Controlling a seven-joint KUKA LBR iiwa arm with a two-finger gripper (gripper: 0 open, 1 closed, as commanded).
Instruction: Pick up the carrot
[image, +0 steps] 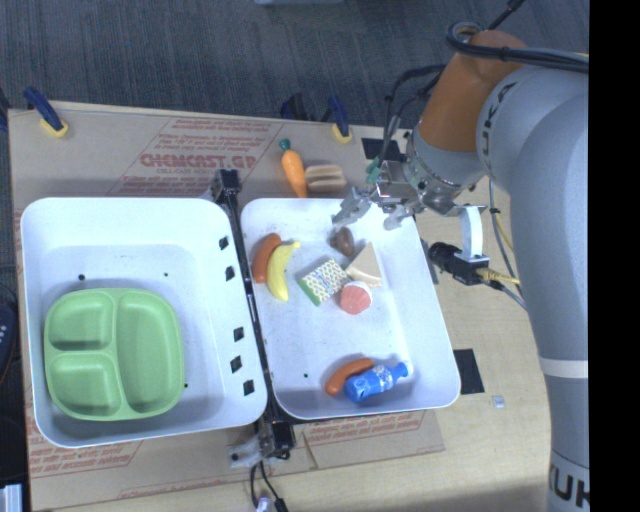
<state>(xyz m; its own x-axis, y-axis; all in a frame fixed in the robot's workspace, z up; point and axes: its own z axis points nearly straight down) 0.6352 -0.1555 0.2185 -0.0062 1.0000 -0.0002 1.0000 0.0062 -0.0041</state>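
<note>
The carrot (292, 170), orange with a green top, lies on the cardboard just behind the right bin's (425, 330) far rim, outside the bin and next to a small tan bun (324, 179). My gripper (372, 212) hangs over the far end of the right bin, to the right of the carrot and apart from it. Its fingers (350, 211) are spread open with nothing between them. A small brown piece (343, 240) sits just below the gripper.
The right bin holds a sausage (263, 257), a banana (279, 270), a green-and-yellow box (323, 281), a pale wedge (366, 265), a red disc (355, 299), an orange sausage (347, 374) and a blue bottle (378, 381). A green divided plate (115, 352) lies in the left bin (60, 225).
</note>
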